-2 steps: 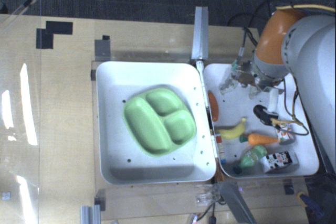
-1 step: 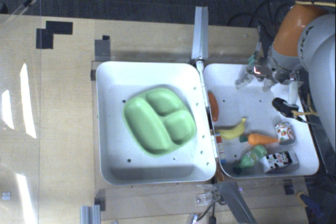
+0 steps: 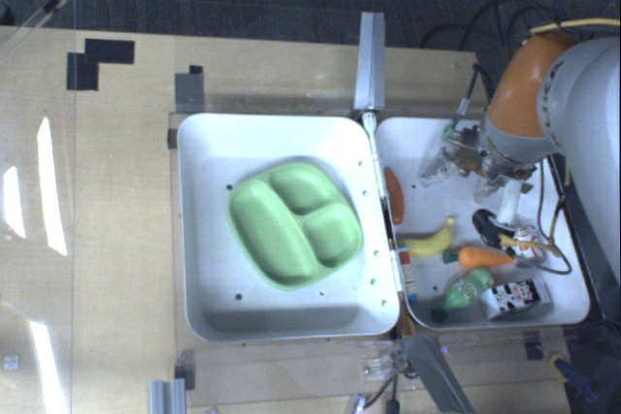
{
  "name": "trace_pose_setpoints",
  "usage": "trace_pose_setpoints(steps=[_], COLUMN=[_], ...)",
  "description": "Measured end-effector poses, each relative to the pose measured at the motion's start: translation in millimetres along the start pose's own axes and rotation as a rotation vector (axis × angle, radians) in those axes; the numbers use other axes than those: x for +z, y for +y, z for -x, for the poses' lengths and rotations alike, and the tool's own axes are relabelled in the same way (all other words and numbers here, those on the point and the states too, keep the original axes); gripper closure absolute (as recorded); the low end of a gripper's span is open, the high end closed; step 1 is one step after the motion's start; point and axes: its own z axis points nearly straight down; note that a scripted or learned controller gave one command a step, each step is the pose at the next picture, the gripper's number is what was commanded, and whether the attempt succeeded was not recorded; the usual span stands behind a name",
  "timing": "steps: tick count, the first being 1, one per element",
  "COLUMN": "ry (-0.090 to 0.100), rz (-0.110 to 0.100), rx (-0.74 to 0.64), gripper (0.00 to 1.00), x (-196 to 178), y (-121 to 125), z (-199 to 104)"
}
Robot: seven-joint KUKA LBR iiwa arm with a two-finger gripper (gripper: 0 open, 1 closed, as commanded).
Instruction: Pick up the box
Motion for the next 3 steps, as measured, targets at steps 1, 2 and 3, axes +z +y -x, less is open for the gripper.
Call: trace_pose_setpoints(steps=[1,2,3], ry=[-0.001,0.000,-0.002], rz=[0.001,0.001,0.002], rx=[0.015,-0.050,-0.045], gripper=[0.00,0.00,0.00], x=[-0.2,-0.2,-0.7], y=[-5.0,-10.9,-22.2], z=[16.5,-33.1,-4.2])
